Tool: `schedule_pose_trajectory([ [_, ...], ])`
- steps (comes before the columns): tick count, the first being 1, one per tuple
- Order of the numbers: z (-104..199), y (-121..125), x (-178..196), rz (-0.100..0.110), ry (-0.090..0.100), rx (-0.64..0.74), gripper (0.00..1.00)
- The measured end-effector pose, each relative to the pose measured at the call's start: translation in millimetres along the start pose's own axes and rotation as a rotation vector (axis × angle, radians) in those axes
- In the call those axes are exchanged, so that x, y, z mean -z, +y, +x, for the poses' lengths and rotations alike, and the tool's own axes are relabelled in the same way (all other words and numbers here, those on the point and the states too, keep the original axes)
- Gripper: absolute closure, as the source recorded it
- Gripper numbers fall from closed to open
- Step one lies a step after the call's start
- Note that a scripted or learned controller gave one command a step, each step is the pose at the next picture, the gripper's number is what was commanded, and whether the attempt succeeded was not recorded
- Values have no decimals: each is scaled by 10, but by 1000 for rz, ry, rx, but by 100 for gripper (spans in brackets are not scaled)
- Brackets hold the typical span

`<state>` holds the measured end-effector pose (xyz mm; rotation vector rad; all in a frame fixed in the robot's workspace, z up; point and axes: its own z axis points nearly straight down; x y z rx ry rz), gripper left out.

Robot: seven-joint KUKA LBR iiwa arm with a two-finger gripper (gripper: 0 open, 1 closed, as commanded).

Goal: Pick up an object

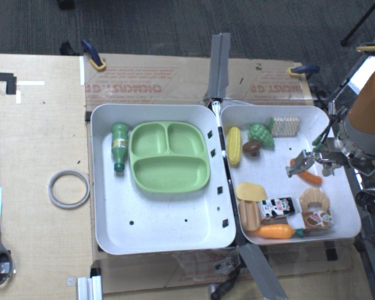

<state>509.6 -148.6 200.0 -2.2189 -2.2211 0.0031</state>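
Hovering metal hand (302,165) beside glossy orange carrot (310,179), smooth white bin (342,220).

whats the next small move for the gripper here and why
Probably a short descent straight down. The gripper hangs in the right bin just beside the small orange carrot, which lies flat with bare floor around it. Nothing shows between the fingers, so lowering around the carrot before closing looks like the sensible step.
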Motion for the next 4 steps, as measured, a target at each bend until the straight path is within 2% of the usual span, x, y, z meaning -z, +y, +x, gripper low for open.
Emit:
schedule_pose_trajectory([
  [1,-12,617,-1086,-1,-1,9,0],
  [2,-613,692,-1074,-4,-1,230,0],
  [3,-268,-80,-1084,-2,0,245,0],
  [4,117,477,-815,-3,-1,183,0],
])
